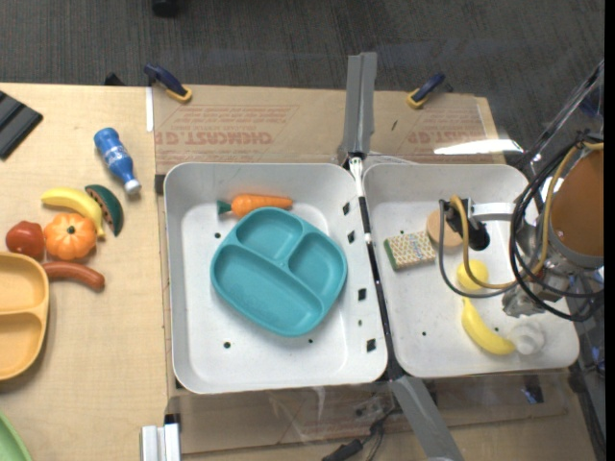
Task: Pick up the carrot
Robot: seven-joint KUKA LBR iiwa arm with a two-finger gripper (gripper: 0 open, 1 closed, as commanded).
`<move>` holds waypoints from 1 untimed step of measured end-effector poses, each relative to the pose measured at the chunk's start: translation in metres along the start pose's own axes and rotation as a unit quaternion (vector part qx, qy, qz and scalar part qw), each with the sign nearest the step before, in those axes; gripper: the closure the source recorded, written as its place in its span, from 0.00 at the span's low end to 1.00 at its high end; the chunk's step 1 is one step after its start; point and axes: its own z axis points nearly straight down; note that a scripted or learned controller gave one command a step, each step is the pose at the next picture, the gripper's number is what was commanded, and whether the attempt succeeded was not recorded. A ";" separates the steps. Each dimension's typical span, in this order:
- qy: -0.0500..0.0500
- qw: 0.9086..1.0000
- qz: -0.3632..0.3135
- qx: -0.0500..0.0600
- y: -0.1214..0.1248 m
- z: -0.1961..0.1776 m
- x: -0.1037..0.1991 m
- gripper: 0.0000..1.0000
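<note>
Orange carrot (255, 203) seen untouched in left bin (192, 353) beside teal plate (279, 272); gripper (524, 307) held over right bin (423, 344), opening not discernible; whole pickup left undone.

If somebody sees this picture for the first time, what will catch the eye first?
The big teal divided plate in the middle of the left bin draws the eye first, with the orange carrot lying by its far rim. Next comes the yellow banana in the right bin, near the arm at the view's right edge.
</note>
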 end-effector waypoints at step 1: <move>0.002 0.997 0.079 0.001 0.043 -0.122 0.015 1.00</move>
